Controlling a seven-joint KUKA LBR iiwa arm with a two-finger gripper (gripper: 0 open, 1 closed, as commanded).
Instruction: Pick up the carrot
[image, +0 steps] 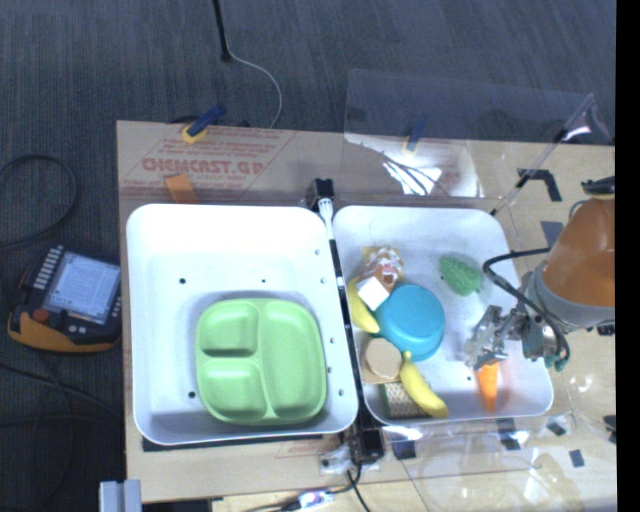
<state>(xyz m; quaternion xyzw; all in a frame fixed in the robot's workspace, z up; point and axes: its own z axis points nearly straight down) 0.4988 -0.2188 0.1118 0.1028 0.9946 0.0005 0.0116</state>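
arm (585, 265) cut off at right edge

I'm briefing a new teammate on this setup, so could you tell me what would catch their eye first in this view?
Probably the large green divided plate lying in the left bin. Next, the right bin's bright clutter: a blue bowl in the middle, a banana below it, and the orange carrot near the front right corner. The end effector hangs just above that carrot.
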